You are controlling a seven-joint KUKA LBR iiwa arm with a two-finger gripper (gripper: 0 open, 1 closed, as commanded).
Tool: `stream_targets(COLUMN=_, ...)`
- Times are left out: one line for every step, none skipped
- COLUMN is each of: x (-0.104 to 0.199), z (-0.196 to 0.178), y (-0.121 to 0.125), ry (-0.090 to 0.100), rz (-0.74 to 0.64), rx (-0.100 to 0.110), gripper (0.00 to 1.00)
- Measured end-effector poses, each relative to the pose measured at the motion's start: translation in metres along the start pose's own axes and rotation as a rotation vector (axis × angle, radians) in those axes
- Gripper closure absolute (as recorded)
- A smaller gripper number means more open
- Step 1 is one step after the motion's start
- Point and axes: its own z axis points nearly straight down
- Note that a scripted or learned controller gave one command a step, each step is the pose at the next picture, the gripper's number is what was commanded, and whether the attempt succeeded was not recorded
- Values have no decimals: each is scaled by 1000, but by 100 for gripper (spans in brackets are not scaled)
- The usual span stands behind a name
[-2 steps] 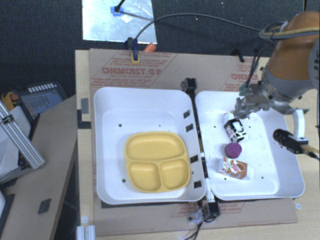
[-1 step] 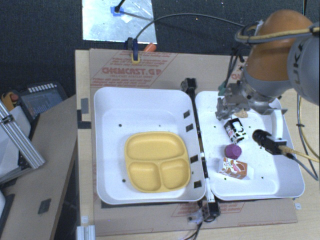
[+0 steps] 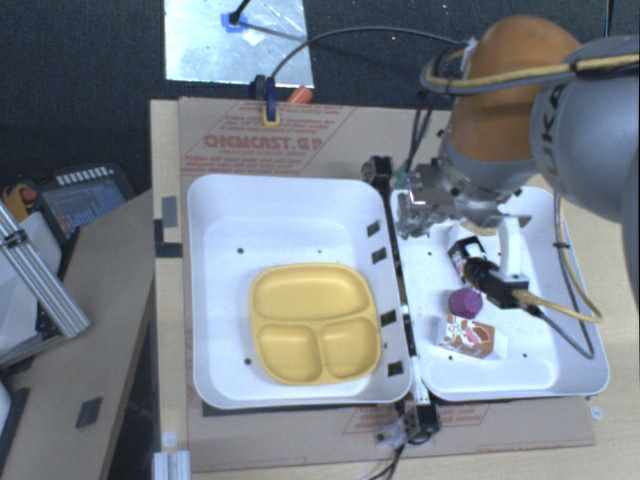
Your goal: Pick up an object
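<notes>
A yellow divided plate (image 3: 315, 323) lies in the left bin (image 3: 230, 218). In the right bin (image 3: 560, 358) a small purple object (image 3: 465, 302) sits just above a little white and orange carton (image 3: 470, 338) that lies flat. My gripper (image 3: 412, 214) hangs over the upper left corner of the right bin, close to the wall between the bins. It is above and to the left of the purple object, apart from it. The wrist and the orange band hide the bin's upper part.
The two bins touch along a middle wall (image 3: 397, 298) with black clips. A cardboard sheet (image 3: 265, 138) lies under the bins. A shiny metal plate (image 3: 235, 23) is at the back, and a handheld controller (image 3: 85, 198) rests at the left.
</notes>
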Motion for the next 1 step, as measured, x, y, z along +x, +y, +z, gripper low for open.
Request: stream_targets(x=52, z=10, y=9, ry=-1, rz=1, rx=0, gripper=100)
